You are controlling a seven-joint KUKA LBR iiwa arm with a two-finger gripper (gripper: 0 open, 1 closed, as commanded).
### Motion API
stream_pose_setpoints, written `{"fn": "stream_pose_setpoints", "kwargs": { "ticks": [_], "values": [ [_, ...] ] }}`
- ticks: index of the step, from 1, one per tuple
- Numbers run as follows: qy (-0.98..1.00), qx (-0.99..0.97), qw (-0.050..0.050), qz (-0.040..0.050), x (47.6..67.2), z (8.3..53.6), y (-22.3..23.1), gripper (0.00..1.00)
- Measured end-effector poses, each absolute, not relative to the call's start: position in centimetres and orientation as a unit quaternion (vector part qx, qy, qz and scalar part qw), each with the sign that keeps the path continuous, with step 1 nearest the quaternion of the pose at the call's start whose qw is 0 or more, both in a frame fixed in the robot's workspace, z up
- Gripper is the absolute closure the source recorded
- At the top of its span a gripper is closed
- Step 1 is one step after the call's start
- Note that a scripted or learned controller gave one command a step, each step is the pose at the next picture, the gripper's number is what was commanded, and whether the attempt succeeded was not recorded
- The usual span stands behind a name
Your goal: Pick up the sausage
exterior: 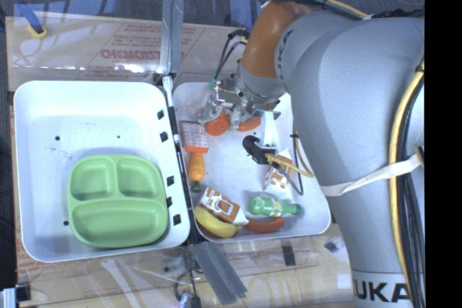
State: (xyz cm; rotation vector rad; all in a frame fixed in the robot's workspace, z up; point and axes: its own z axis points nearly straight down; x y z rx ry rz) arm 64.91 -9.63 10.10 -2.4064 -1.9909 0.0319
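Camera view, right bin [232,180]: 1 gripper [232,110] is recorded low over the far end, just above 2 orange-red items [216,126]. Whether it is released or clenched cannot be told; nothing is seen held.

Sausage [266,225]: 1 reddish-brown curved piece, judged to be the task's thing, is lodged against the near wall, well apart from the gripper. It is touched along its far side by a green bottle [274,208], and a banana [215,225] and a printed carton [220,207] are set just beside it.

Risks noted:
1. The wrong item may be seized, since the orange-red items lie directly beneath the gripper and are close in colour.
2. The green bottle may be clamped or knocked along with the sausage, as the 2 are pressed together.
3. A descent may be fouled by the near wall, where little room is left.
4. The rounded skin may be squeezed out of a grip.

Left bin [86,119]: 1 green divided plate [115,202], not involved.
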Motion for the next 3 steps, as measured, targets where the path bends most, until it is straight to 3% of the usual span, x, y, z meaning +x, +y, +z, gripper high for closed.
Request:
{"fn": "stream_pose_setpoints", "kwargs": {
  "ticks": [1,2,3],
  "values": [
    [-0.418,-0.908,-0.001,-0.0039,62.6,9.6,-12.3,1.0],
    [-0.493,-0.87,-0.002,-0.004,56.9,9.6,-12.2,1.0],
    [-0.404,-0.915,0.001,0.0015,58.7,23.1,-2.7,1.0]
  ]
}}
